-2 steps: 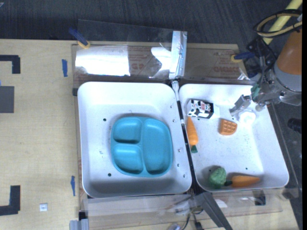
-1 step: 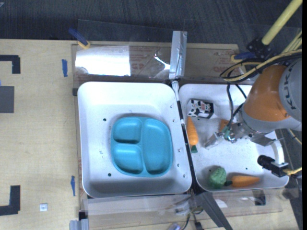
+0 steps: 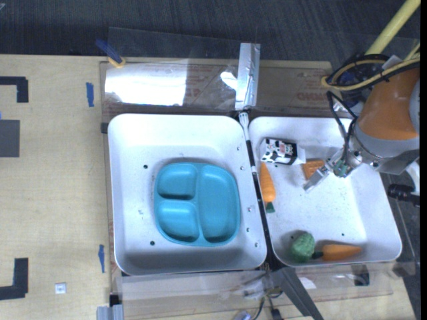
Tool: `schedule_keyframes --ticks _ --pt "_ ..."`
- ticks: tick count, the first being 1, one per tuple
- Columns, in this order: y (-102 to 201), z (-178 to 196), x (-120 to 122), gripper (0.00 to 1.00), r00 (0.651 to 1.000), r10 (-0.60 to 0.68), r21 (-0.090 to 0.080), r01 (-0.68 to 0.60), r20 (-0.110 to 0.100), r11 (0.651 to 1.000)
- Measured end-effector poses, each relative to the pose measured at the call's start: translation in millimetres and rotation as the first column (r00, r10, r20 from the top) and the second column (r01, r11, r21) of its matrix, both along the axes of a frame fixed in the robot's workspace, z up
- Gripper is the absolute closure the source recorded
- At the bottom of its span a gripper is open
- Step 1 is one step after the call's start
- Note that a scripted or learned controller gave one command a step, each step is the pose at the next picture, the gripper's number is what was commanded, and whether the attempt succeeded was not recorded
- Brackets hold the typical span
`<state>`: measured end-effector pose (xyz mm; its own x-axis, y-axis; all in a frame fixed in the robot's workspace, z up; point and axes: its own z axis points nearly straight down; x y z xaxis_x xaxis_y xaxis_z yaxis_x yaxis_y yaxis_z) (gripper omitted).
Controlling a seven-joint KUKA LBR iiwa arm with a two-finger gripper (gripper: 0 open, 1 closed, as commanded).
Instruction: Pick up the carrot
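Note:
An orange carrot [image 3: 267, 184] with a small green end lies along the left wall of the right bin [image 3: 373, 199], pointing toward the front. A second carrot [image 3: 341, 251] rests at the bin's front edge, next to a green leafy lump [image 3: 302, 244]. My gripper [image 3: 319, 177] hangs low over the middle of the right bin, roughly 80 pixels right of the first carrot. A small orange piece [image 3: 311, 168] sits right against the gripper's tip; whether it is gripped is unclear.
A black and white object [image 3: 279, 152] lies at the back left of the right bin. The left bin [image 3: 127, 179] holds a blue divided plate [image 3: 197, 202]. Yellow and black cables [image 3: 353, 72] loop behind the orange-banded arm [image 3: 393, 109].

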<state>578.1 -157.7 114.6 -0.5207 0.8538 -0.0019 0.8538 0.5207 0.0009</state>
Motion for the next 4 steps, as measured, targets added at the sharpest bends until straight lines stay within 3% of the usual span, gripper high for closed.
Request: schedule_keyframes --ticks 1,2,3,4 --pt "1.0 -28.5 37.9 0.00 0.999 0.034 0.000 -0.034 0.001 0.999" --pt "26.9 -27.3 -25.8 0.00 0.943 0.332 0.000 -0.332 0.002 0.943" --pt "62.9 -26.8 -16.1 0.00 0.769 0.639 -0.005 -0.639 0.004 0.769" --pt "64.3 -16.9 -15.0 1.00 0.769 0.639 -0.006 -0.639 0.008 0.770"
